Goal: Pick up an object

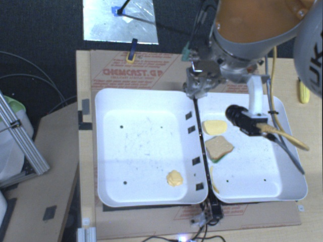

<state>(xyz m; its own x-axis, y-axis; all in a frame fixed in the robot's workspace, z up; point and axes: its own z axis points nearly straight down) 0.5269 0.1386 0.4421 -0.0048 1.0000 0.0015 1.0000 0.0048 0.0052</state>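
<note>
In the left bin [108, 135], a small yellow lump [174, 178] lies near the front right corner. The right bin [282, 185] holds a pale yellow oval piece [215, 127] and, just in front of it, a tan bread-like slice [218, 147] with a green edge underneath. A thin yellowish sliver [213, 181] lies against that bin's left wall. My gripper [196, 86] hangs over the far end of the divider between the two bins, above and behind the oval piece. Nothing is visibly held in it.
Both bins rest on a cardboard sheet [131, 72]. A shiny metal plate [121, 14] lies behind it, with a small blue and yellow tool [132, 51] at the cardboard's far edge. An aluminium frame [20, 140] stands at the left. The arm's bulk covers the top right.
</note>
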